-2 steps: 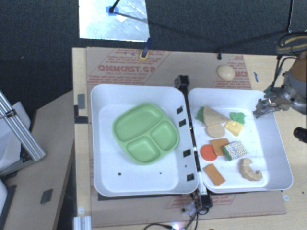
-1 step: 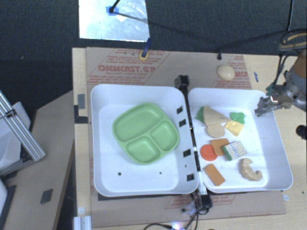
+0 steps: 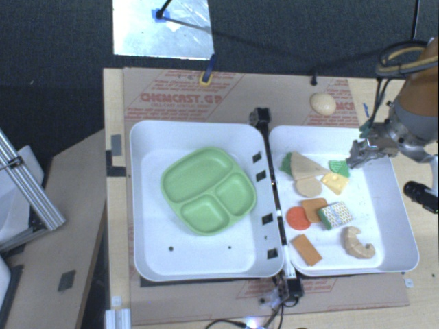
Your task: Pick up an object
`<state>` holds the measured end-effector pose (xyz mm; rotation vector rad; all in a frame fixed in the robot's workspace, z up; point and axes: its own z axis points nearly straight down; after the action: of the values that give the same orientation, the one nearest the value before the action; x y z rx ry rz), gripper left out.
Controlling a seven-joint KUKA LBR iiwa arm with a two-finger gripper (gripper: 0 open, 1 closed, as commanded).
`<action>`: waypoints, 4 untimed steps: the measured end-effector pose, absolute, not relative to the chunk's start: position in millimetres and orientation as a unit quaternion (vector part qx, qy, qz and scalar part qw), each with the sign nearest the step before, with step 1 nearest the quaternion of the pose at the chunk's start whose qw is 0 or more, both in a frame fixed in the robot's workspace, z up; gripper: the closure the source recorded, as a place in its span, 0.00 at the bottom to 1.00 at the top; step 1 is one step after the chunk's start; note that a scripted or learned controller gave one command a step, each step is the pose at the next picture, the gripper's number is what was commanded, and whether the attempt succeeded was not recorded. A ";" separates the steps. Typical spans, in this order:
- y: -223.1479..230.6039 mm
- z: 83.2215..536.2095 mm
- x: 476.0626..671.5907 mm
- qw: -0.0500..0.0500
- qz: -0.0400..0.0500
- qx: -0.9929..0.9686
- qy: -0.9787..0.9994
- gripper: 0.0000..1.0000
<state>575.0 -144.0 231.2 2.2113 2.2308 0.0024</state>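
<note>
My gripper (image 3: 357,157) hangs over the back of the right bin (image 3: 398,204), just right of a small green piece (image 3: 338,166) and above a yellow cheese-like wedge (image 3: 335,182). Nothing shows between its tips. Spread through that bin are a tan and green wedge (image 3: 302,164), a pale round piece (image 3: 308,186), an orange disc (image 3: 297,218), an orange block (image 3: 313,207), a patterned cube (image 3: 335,214), an orange bar (image 3: 306,249) and a tan curved piece (image 3: 357,243).
The left bin (image 3: 147,252) holds a green three-compartment plate (image 3: 208,190). A beige egg-shaped object (image 3: 323,103) lies on the cardboard behind the right bin. A black divider with clips (image 3: 269,184) runs between the bins.
</note>
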 end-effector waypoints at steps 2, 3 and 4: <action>-39.2 233.4 548.8 0.000 0.001 0.704 0.710 1.00; 14.7 224.7 526.1 -0.001 0.000 0.704 0.711 1.00; 51.8 222.9 505.5 -0.001 0.000 0.704 0.710 1.00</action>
<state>505.5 51.8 222.9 2.2133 2.2324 0.0004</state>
